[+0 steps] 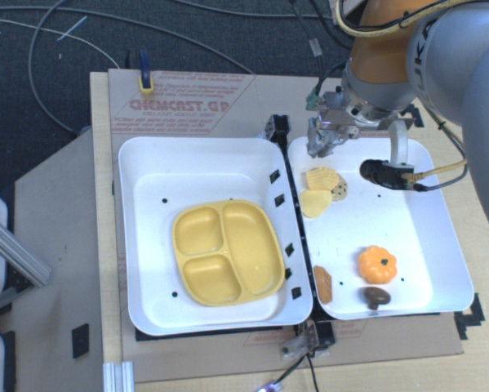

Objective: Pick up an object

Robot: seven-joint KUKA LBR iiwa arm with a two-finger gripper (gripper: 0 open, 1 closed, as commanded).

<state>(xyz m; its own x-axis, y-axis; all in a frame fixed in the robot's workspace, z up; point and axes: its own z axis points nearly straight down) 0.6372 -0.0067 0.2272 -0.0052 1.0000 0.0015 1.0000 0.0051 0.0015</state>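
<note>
Grey metal gripper hung at the far-left corner of the right shallow white plastic bin, close to the wall btwn the 2 bins. Whether it was spread or pressed together couldn't be told from this angle. Just below it in the view lay a pale yellow ridged snack-shaped piece, w/ a small tan round cookie with dark specks touching its right side & a smooth pale yellow rounded chip against its lower edge. Whether the gripper touched any of the 3 couldn't be told. Well apart, twd the near end of the same bin, sat a small orange toy pumpkin, a dark brown stubby lump just in front of it, & a brown oblong bread-like piece by the bin's left wall. Left shallow white plastic bin held a yellow plastic tray with three compartments, lying flat & a bit skewed. Both bins rested on a tan cardboard sheet with red print.
</note>
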